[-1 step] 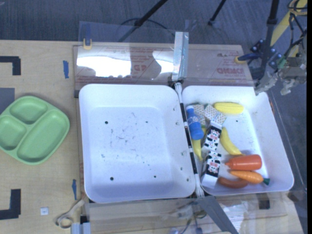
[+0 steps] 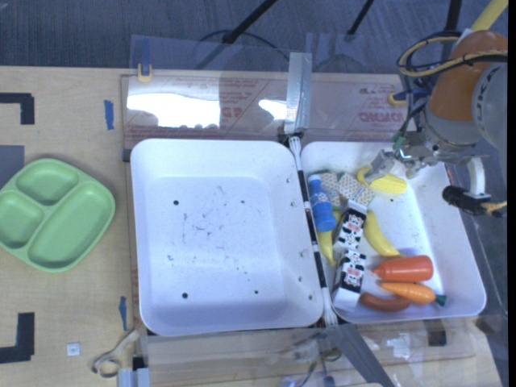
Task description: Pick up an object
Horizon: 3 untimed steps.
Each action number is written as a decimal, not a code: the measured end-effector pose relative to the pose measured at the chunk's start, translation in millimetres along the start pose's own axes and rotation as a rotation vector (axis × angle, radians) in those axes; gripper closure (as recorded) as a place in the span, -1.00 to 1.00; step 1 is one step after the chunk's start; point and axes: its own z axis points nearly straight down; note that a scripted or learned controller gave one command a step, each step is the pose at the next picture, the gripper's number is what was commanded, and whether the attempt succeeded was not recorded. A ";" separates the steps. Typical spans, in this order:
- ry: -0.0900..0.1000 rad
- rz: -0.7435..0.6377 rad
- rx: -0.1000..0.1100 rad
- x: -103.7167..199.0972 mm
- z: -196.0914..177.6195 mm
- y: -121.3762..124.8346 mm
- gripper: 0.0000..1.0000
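Observation:
My gripper (image 2: 397, 166) hangs over the back of the right bin (image 2: 463, 256), its fingers spread open with nothing between them. Just below it lies a small yellow lemon-like piece (image 2: 390, 186). Further objects lie along the bin's left side and front: a blue bottle (image 2: 319, 204), a yellow banana (image 2: 377, 234), a black-and-white patterned box (image 2: 351, 250), a red sausage-shaped piece (image 2: 405, 268), an orange carrot (image 2: 416, 293) and a brown sausage (image 2: 384, 302). A chequered packet (image 2: 351, 186) sits beside the lemon.
The left bin (image 2: 222, 232) adjoins the right one along a shared rim. A green divided plate (image 2: 52, 214) rests on the bench at far left. A clear plastic wall (image 2: 218, 95) stands behind the bins. Cables hang by the arm's orange band (image 2: 463, 75).

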 end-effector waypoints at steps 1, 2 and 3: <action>-0.003 -0.003 -0.009 -3.0 19.0 -5.8 -1.00; -0.005 -0.006 -0.012 -1.3 7.5 -4.0 1.00; -0.003 0.008 -0.008 -13.5 -101.3 -49.7 1.00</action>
